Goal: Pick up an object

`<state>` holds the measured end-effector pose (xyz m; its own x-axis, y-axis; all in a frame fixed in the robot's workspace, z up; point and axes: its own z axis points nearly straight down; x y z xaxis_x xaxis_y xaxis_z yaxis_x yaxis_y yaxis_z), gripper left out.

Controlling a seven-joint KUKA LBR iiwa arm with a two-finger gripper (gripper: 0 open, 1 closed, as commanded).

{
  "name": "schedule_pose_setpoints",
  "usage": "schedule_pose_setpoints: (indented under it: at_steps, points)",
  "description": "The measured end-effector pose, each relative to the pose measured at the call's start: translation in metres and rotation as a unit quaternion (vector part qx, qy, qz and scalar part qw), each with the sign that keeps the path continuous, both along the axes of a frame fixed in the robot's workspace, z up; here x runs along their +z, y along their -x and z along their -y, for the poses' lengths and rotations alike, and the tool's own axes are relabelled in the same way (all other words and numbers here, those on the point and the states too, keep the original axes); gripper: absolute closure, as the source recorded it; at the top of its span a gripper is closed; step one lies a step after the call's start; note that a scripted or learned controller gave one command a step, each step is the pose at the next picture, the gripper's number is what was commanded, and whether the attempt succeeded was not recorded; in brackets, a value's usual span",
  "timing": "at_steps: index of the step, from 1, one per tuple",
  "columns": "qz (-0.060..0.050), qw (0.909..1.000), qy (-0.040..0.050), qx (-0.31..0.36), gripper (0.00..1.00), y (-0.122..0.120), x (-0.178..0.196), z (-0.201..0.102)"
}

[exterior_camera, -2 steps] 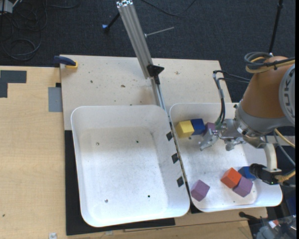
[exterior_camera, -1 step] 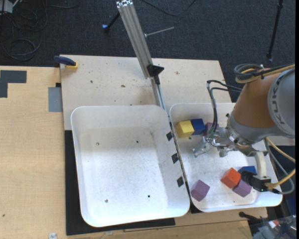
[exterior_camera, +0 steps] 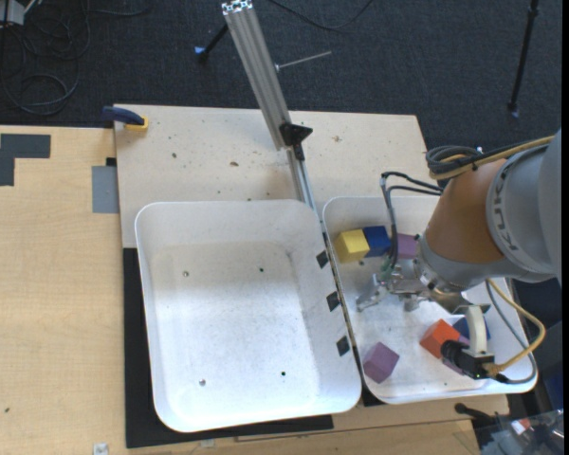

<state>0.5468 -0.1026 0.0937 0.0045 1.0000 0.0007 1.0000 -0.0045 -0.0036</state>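
My tool point(exterior_camera: 375, 290) is hanging low in the right bin point(exterior_camera: 427, 398), and I cannot tell its grip. The yellow block point(exterior_camera: 352, 245) is sitting just beside it. It looks light and hard; I would pinch its flat sides. The bin wall is crowding close.

The arm point(exterior_camera: 512, 211) enters from the 3 o'clock edge and slants toward 8 o'clock. Its thick grey link fills the upper right, then gives way to the orange band point(exterior_camera: 460, 221) just above the wrist. Below the band, the wrist points down and toward 9 o'clock, with dark cables looping beside it at 12 o'clock and a yellow one trailing at 5 o'clock. The gripper point(exterior_camera: 384, 292) is a small grey metal cluster at the arm's tip, too blurred to read its pose.
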Motion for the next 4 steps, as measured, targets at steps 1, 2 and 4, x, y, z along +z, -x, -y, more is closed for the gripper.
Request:
schedule_pose_setpoints:
  at_steps: [1,2,4]
  points:
    - [-0.001,1.0000,-0.0003,-0.004,1.00,0.001,0.011,0.002]
    - [0.003,1.0000,0.0003,-0.001,1.00,0.005,0.072,0.001]
    - [0.000,1.0000,-0.0008,0.004,1.00,0.017,0.116,-0.052]
